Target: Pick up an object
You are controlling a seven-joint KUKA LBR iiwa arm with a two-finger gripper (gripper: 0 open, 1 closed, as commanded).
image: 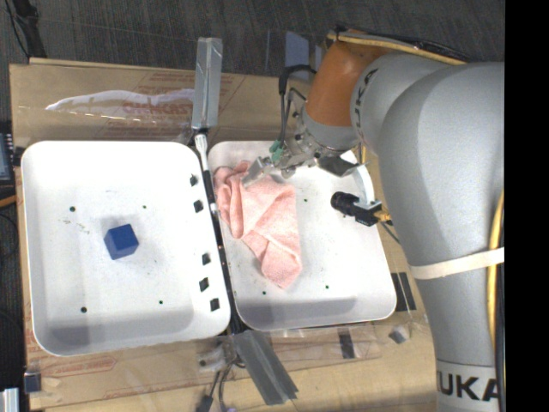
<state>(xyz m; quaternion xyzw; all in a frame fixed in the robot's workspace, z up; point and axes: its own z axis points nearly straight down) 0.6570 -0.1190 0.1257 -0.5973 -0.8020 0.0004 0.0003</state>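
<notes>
Cloth (264, 221), pink, soft and light, is best pinched at a raised fold; hand (273, 166) state cannot be told.

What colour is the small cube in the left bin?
Blue; the small cube shows clearly in the camera view, on the left white bin floor.

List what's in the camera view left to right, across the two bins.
Left bin → blue cube → divider between the bins → pink towel in the right bin → gripper at the towel's top edge → grey arm.
</notes>
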